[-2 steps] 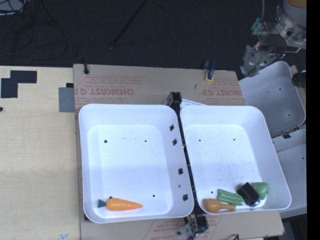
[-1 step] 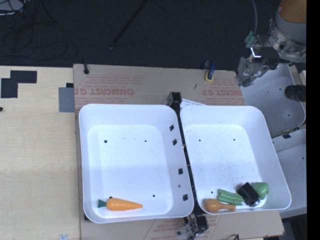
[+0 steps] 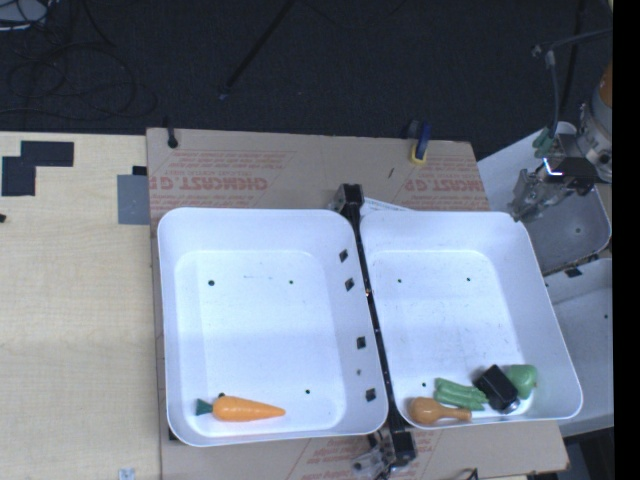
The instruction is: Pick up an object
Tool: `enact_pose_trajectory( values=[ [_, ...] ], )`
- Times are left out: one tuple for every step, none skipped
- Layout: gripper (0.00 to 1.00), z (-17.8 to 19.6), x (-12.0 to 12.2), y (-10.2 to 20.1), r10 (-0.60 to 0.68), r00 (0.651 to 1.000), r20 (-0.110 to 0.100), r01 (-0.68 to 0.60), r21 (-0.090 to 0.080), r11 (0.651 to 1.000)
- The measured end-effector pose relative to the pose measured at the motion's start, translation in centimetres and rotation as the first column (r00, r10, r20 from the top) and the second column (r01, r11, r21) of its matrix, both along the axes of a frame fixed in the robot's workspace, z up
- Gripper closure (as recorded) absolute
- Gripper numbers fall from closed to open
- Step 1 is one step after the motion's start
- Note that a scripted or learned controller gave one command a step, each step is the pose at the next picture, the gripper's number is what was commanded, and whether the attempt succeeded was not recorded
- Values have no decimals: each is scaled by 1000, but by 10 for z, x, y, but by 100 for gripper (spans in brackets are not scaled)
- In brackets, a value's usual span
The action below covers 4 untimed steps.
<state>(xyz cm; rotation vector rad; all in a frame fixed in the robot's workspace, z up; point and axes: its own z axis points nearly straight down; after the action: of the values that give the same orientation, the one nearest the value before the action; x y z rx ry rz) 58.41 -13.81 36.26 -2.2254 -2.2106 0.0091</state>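
Below, two white bins point(image 3: 180, 268) sit on cardboard point(image 3: 300, 173) over a pale wooden bench point(image 3: 70, 308).

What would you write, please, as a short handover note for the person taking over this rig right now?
Gripper: parked off the bench at the upper right, beyond the right bin's far corner; its fingers are too small and blurred to read, and nothing is visibly held.
Left bin: a toy carrot lies near the front edge.
Right bin: at the front corner lie a tan pear-shaped toy, a green pea pod, a black block and a green rounded toy, all bunched together.
Done: nothing picked yet.
Left: reach into a bin, grasp one object and lift it. The carrot lies alone, so it looks easiest.
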Motion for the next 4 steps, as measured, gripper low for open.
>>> enact_pose_trajectory(
  values=[
    [100, -29, -42, -20, 4, 1000, 0, -4, 1, 1000],
    [100, -24, -84, -51, 3, 1000, 4, -3, 1, 1000],
    [100, -58, -109, -77, 4, 1000, 2, -4, 2, 1000],
    [100, -58, -108, -51, 8, 1000, 4, -8, 2, 1000]
  ],
)
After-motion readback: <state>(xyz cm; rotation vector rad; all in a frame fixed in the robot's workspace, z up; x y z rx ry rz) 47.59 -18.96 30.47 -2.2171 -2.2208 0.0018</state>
